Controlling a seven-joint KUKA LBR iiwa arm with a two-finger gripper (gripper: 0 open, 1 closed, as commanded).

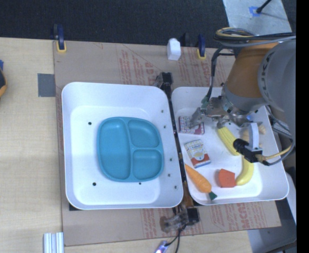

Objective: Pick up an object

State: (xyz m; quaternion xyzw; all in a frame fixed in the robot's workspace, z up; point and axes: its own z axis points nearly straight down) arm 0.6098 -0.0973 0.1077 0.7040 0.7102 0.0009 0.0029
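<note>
The right bin point(273, 186) holds a small white and red carton point(196, 153), an orange carrot point(198, 178), a red block point(226, 178), a yellow banana point(235, 151) and a pinkish packet point(185, 124) by its left wall. My gripper point(208, 117) hangs low over the upper left part of this bin, just right of the packet and above the carton. The banana's upper end lies close to its right side. The grey arm with its orange band point(247, 75) covers the bin's upper right part. I see nothing held.
The left bin point(80, 191) carries a blue divided plate point(130, 148) in its middle. A black cable point(260, 157) loops from the wrist across the banana. Clamps and a white fitting stand along the bench's far edge.
</note>
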